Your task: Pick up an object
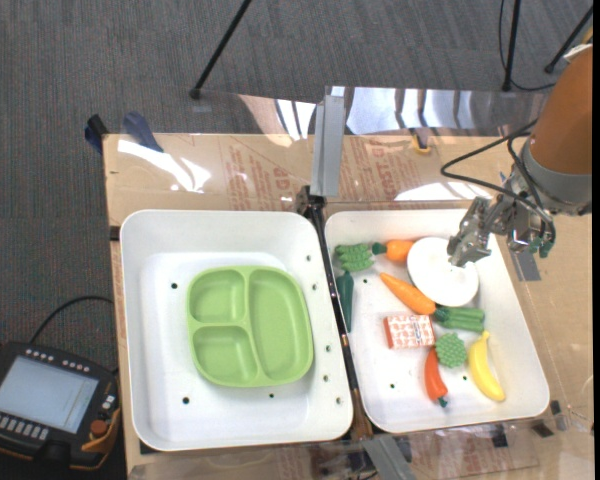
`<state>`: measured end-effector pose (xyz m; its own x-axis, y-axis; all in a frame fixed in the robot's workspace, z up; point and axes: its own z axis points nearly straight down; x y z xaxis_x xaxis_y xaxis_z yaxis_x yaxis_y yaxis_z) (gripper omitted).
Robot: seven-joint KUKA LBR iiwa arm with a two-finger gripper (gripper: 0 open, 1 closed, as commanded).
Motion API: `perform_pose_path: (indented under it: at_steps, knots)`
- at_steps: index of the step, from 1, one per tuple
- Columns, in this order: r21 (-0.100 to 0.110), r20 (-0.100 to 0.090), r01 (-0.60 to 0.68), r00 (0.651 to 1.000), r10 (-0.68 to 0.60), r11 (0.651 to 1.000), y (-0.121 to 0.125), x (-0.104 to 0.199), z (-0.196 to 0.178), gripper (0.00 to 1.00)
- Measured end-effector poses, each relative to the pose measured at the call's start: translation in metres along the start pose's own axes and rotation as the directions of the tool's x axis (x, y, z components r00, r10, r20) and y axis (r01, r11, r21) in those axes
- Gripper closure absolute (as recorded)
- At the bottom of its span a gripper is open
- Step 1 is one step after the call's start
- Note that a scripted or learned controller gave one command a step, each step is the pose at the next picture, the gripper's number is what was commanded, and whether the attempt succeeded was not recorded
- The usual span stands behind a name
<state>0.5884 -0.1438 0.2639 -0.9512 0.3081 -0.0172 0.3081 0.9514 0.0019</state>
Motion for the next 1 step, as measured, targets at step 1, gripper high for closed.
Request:
perform_pose_path:
  at_steps: [1]
  knots:
    - [0.001,-0.034,0.014,0.999,-0.014,1.000,0.0044,0.0600,0.1560,1.00]
